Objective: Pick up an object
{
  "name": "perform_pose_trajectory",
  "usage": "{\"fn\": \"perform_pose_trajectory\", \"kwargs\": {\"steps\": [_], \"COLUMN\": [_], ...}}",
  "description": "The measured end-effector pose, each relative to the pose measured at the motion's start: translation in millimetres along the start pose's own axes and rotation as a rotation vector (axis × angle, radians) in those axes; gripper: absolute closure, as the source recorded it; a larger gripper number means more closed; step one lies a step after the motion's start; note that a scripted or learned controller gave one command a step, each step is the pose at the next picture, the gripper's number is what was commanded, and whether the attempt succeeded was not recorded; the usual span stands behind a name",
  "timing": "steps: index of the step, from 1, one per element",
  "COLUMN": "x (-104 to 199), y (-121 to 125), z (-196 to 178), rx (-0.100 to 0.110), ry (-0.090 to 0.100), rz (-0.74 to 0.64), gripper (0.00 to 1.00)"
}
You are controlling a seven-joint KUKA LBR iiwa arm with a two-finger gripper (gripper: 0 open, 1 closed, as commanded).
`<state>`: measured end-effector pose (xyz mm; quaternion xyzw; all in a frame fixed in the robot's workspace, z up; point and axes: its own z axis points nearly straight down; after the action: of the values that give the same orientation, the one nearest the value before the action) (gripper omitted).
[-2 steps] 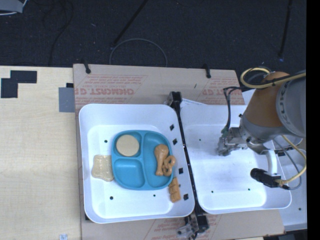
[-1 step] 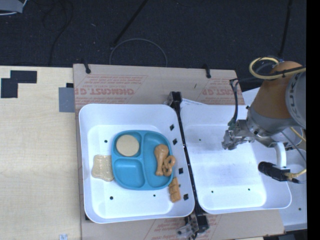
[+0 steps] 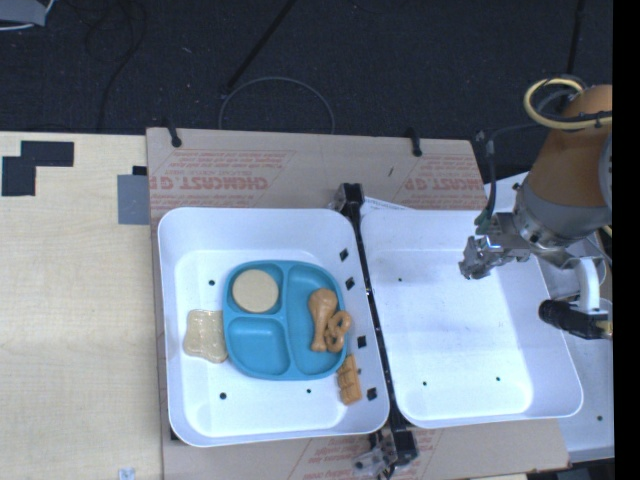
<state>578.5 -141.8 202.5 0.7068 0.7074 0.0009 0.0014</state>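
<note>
- Gripper (image 3: 478, 264) hanging over the upper right part of the right bin (image 3: 520, 400), near its back wall; whether open or shut, impossible to tell at this angle.
- Nothing visible between its tips.
- Grey arm (image 3: 565, 193) with its orange band reaching in from the right edge, above the right bin's far corner.
- Left bin (image 3: 185, 408) touching the right bin along a dark centre divider (image 3: 365, 298).
- Inside the left bin, a blue sectioned tray (image 3: 262, 353) lying flat, well apart from the gripper.
- In the tray's upper left compartment, a round tan disc (image 3: 254, 290).
- In the tray's right compartment, a brown twisted pretzel-like piece (image 3: 328, 320).
- Just beside the tray's left edge, on the bin floor, a pale beige slab (image 3: 205, 335).
- By the tray's lower right corner, against the divider, a small orange-brown chunk (image 3: 349, 380).
- Both bins resting on a cardboard sheet (image 3: 300, 173) with red print, laid on the light wooden surface (image 3: 70, 318).
</note>
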Motion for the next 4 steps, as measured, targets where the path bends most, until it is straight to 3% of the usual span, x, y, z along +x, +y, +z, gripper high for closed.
{"fn": "perform_pose_trajectory", "kwargs": {"steps": [1, 2, 4], "x": [-1.1, 59.5, 150.8], "y": [0.4, -8.9, -33.9], "z": [-34.8, -31.2, -42.3], "rx": [0.002, 0.007, 0.007], "ry": [0.0, 0.002, 0.003], "rz": [0.0, -0.002, -0.003], "gripper": [1.0, 1.0, 1.0]}}
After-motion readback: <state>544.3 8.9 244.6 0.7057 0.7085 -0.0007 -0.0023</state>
